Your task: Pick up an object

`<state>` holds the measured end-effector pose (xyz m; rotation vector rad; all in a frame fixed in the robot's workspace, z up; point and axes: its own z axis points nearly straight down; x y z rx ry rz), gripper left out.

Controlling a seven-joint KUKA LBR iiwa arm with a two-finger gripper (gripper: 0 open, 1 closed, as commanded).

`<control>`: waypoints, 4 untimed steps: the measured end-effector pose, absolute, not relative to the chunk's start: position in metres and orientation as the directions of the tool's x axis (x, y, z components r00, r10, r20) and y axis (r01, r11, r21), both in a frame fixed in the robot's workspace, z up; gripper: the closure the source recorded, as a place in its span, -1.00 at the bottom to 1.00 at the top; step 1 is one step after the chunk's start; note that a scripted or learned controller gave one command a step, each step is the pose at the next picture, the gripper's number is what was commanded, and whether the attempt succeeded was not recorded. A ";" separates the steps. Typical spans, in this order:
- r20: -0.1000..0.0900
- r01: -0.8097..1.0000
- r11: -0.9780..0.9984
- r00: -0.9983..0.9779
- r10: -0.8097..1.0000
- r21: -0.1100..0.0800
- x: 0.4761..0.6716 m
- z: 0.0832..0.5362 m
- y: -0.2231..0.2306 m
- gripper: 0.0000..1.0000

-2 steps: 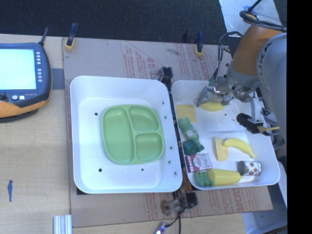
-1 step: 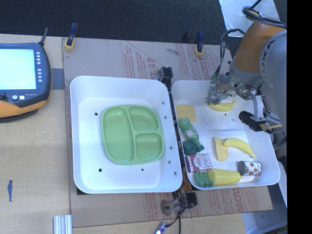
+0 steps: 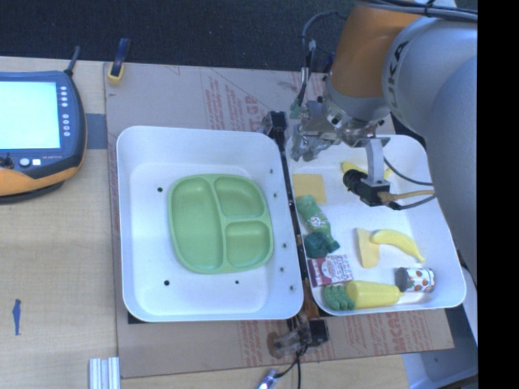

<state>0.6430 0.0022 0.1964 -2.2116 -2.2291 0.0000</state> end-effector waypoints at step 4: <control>-0.001 1.000 0.004 -0.004 1.000 -0.007 0.635 0.091 -0.181 -1.00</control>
